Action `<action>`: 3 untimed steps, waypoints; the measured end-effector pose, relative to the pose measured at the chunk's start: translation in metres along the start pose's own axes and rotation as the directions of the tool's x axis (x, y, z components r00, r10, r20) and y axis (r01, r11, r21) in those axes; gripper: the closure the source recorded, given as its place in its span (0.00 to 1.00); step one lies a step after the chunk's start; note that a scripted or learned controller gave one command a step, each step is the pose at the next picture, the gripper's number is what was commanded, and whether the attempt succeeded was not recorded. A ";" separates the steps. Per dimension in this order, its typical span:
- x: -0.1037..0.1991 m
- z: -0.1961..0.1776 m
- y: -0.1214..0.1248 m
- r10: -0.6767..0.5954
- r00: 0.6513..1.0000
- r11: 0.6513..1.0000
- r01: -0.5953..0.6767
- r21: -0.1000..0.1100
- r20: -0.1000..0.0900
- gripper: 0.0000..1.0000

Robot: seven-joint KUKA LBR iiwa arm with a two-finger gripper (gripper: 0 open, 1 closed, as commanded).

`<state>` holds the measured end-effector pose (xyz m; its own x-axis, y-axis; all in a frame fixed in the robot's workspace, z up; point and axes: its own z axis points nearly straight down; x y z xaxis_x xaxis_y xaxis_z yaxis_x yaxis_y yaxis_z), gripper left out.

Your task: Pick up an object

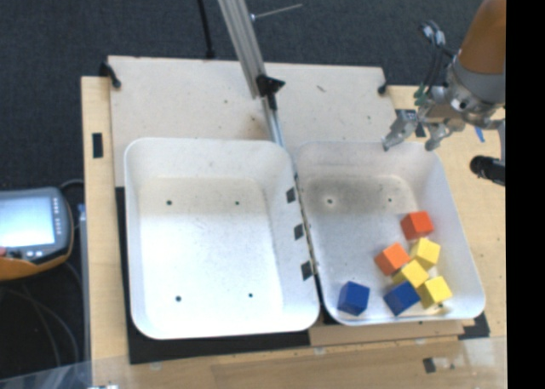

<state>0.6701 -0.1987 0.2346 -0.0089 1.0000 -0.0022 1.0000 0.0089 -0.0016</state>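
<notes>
My gripper hangs open and empty over the right bin's far rim; blocks sit clustered, so I risk grabbing edges or two.

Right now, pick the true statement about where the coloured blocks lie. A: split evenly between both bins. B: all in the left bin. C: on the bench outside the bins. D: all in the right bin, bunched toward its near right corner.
D: the orange blocks, yellow blocks and blue blocks all sit bunched in the right bin, toward its near right corner, while the gripper hangs over that bin's far rim.
</notes>
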 end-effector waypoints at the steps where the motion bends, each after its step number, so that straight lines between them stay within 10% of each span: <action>1: 0.023 0.140 -0.048 0.009 1.000 1.000 -0.009 -0.002 0.000 0.00; 2: 0.029 0.136 -0.149 0.010 1.000 1.000 -0.010 -0.004 -0.002 0.00; 3: 0.028 0.125 -0.147 0.015 1.000 1.000 -0.015 -0.009 -0.001 1.00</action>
<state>0.5227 -0.1727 0.1093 0.0063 1.0000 -0.0016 0.9999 -0.0062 0.0078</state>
